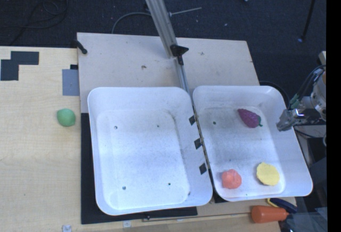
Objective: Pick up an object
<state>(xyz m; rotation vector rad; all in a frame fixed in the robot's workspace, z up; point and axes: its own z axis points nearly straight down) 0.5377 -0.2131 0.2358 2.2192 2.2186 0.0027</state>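
The right bin [290, 143] holds three objects: a purple eggplant-shaped toy [249, 117] near its back, an orange-red round toy [231, 178] at the front middle, and a yellow round toy [267, 173] at the front right. My gripper [287, 119] hangs at the right bin's right rim, to the right of the purple toy and apart from it. Nothing shows between its tips.
The left bin [101, 119] lies beside the right one, joined by black clips [198, 143]. A green ball [66, 117] rests on the wooden bench at left. An orange object [269, 213] lies in front of the right bin. A metal rail [162, 17] slants up behind the bins.
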